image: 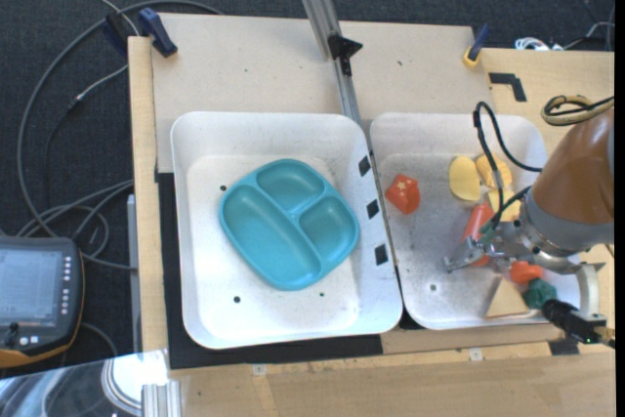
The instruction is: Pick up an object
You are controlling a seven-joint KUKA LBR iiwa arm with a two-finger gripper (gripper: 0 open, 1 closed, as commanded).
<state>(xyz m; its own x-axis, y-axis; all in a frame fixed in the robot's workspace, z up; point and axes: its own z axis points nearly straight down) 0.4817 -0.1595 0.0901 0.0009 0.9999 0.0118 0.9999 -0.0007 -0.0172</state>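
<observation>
We look down on two white bins side by side. The left bin [195,151] holds a teal divided plate [288,222]. In the right bin [420,137] lie a red toy [402,193], a yellow piece [466,177] and a small orange piece [478,219] (perhaps a carrot). The gripper [467,258] sits low beside the orange piece; we cannot tell its state from this angle.
</observation>
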